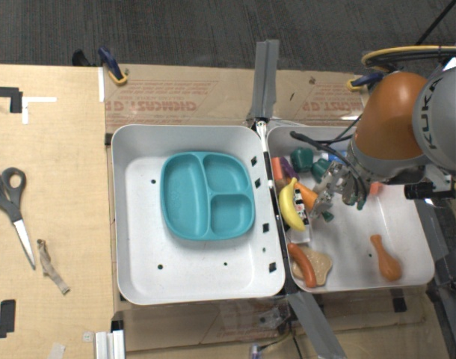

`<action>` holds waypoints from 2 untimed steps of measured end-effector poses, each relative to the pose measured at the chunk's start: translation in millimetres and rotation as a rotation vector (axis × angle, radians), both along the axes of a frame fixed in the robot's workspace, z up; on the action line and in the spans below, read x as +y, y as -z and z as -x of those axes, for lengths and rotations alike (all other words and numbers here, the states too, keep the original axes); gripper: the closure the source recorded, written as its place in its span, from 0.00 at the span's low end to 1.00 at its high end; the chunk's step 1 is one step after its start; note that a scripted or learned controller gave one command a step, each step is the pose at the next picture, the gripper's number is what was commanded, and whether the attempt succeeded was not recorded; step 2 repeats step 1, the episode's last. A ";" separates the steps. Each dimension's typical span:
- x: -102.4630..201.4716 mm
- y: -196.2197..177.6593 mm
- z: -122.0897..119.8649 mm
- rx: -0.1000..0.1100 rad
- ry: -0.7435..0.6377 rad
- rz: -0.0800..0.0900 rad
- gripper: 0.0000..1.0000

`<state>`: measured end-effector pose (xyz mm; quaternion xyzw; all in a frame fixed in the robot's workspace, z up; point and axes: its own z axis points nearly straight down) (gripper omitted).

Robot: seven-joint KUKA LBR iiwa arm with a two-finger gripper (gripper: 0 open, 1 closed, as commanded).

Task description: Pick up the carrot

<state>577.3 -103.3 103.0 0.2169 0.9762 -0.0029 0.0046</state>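
Orange tapered carrot (307,195) | beside curved yellow banana (291,205) | white bin (362,271)

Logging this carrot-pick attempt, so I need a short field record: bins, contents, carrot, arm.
left bin: holds a teal divided plate
right bin: holds a banana, a hot dog, a drumstick and other toy food
carrot: orange piece beside the banana, near the gripper
gripper: low over the right bin's left part
grasp: cannot tell
bench item: scissors on the far left
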 end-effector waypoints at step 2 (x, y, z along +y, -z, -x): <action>63.0 -89.0 50.7 0.005 0.037 -0.007 1.00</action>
